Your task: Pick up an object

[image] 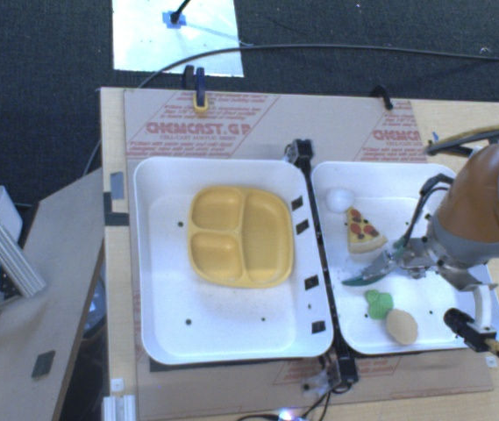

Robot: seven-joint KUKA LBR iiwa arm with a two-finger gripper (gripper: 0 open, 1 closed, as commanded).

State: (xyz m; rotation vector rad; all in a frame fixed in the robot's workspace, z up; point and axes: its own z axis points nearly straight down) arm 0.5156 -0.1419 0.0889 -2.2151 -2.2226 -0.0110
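The right bin (424, 345) holds several toy foods. A pizza slice (363, 231) lies near its middle, with a white ball (338, 200) at the back left. A green leafy piece (378, 303) and a tan lump (401, 325) sit toward the front. A dark green pod (365, 275) lies slanted between them. My gripper (404, 260) is low over the bin, right at the pod's right end. I cannot tell whether it touches the pod. The grey arm with its orange band (486, 204) reaches in from the right.
The left bin (166, 323) bears a yellow divided plate (238, 236). A black divider with clips (312, 253) runs between the bins. Cables cross the dark floor behind the bench, and a metal rail (3, 244) stands at the left.
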